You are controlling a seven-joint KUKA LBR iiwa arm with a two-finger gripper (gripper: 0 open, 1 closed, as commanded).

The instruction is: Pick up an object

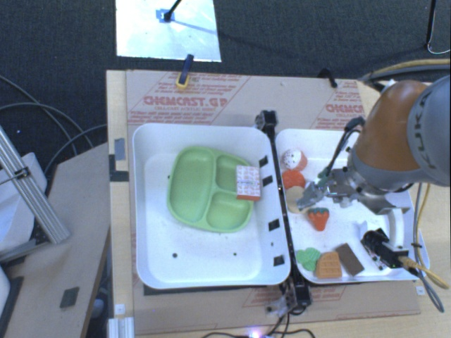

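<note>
My gripper [309,196] hangs low over the left part of the right bin [352,136]. It sits just above a red strawberry-like toy [318,218] and just right of an orange toy [292,180]. A white and orange round toy [294,160] lies farther back. Along the bin's front lie a green toy [307,258], an orange waffle-like piece [328,265] and a brown block [348,258]. Nothing is seen held in the gripper.
The left bin [162,259] holds a green divided plate [201,192] with a small patterned box [247,182] on its right edge. A black-clipped divider [277,189] separates the bins. The arm's grey and orange body [398,136] covers the right bin's back right.
</note>
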